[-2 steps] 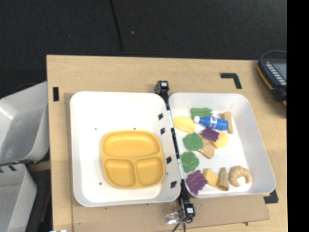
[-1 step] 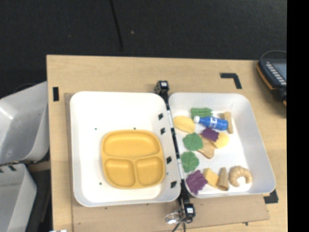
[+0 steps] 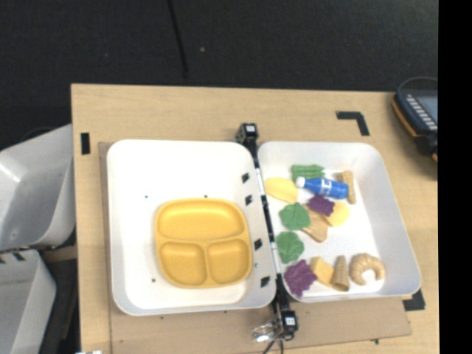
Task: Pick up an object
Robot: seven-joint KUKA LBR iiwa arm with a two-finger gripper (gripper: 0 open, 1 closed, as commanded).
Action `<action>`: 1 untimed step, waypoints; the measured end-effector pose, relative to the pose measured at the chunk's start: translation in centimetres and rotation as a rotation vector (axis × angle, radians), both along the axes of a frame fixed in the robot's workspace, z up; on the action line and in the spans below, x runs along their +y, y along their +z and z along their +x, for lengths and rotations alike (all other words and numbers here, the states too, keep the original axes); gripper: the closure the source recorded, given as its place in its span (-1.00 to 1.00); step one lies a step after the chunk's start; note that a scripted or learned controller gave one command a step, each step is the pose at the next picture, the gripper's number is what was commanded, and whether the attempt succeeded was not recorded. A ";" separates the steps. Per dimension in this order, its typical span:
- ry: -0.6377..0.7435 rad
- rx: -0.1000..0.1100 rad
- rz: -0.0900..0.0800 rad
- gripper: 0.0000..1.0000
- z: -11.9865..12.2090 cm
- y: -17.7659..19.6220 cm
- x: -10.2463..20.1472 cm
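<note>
Objects sit in the right bin [image 3: 391, 220], all toy food, clustered toward its left wall and front: blue bottle [image 3: 323, 187] lying flat with a white label, green pieces [image 3: 294, 217] leafy and flat, purple bunch [image 3: 300, 276] near the front left corner, yellow lemon shape [image 3: 279, 189] smooth and rounded, croissant [image 3: 366, 268] tan and ridged at the front right. Most touch or overlap, so I read it as a dumped pile, not a layout. The croissant sits a little apart from the cone [image 3: 340, 273] beside it, so that's my easiest pick. Left bin [image 3: 122, 198] holds a yellow tray [image 3: 201, 242], glossy moulded plastic, three compartments, likely a drop target. Both bins are shallow white plastic with rounded corners, butted together at the middle hinge. I can't tell the pincer's state, and no pick has started. Handheld controller [image 3: 417, 116] rests on the bench [image 3: 221, 109] at far right.
</note>
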State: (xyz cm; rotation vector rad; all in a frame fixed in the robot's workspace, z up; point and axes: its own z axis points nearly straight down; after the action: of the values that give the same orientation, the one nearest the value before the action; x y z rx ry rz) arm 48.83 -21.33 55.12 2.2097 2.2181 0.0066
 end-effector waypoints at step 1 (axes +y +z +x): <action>-0.005 0.007 0.001 1.00 0.1 0.0 -1.6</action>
State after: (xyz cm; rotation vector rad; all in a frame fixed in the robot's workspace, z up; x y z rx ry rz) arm 48.96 -22.93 55.17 2.2188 2.2167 -0.0007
